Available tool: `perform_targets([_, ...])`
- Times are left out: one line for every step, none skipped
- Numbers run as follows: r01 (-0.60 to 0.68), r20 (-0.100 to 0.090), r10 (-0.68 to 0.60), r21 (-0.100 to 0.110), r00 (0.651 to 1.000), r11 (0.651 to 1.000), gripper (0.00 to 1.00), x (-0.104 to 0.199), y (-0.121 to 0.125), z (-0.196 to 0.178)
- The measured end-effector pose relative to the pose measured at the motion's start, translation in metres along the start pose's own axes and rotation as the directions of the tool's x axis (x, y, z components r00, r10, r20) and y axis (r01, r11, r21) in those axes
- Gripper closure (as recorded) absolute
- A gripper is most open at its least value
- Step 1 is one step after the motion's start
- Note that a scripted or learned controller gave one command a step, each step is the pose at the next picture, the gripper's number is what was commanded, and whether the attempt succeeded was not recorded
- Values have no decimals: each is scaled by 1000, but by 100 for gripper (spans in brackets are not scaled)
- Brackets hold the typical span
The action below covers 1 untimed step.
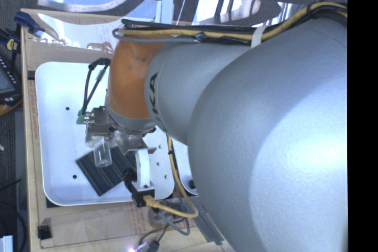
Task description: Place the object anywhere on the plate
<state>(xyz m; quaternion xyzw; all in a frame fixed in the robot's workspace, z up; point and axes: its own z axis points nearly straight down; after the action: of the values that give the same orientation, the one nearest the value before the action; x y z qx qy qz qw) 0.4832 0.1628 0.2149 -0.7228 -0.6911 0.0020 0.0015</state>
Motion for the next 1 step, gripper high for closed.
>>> perform_targets([-483,4,483,5,876,876,100,56,-12,64])
